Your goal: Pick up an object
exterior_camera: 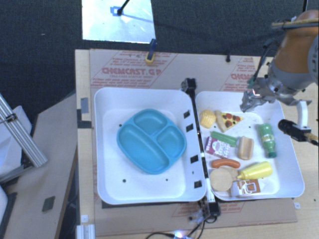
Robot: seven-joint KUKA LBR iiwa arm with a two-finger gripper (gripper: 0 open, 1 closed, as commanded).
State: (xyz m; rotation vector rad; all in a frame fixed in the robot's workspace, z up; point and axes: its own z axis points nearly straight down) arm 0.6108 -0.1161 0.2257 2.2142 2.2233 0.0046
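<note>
Pincer (247, 105) hangs over the far edge of the right bin (294, 176), just above the pizza slice (229, 119). Can't tell if it is released or clenched, the tip is too small and dark. Nothing visibly held.

No specific target named, so any toy food in the right bin counts. They sit packed: yellow corn piece (208, 118) at the far-left corner beside the pizza slice, green bottle (267, 139) toward the right edge, green bar (223, 138) and pink carton (216, 147) in the middle, hot dog bun (244, 148) next to them, sausage (225, 163) below, mustard bottle (255, 171), round cookie (222, 179) and a small brown-and-white box (247, 187) at the near edge. Left bin (107, 183) holds just a blue divided tray (151, 140).

Judgement, step in hand: approach and descend. Nearest candidate is the pizza slice, but it looks flat and lies close to the corn, so a pinch may slip or nudge the neighbour. Green bottle is probably the better pick: rounded, some free space around it. Come straight down, jaws across the narrow side, clear of the bin wall.
</note>
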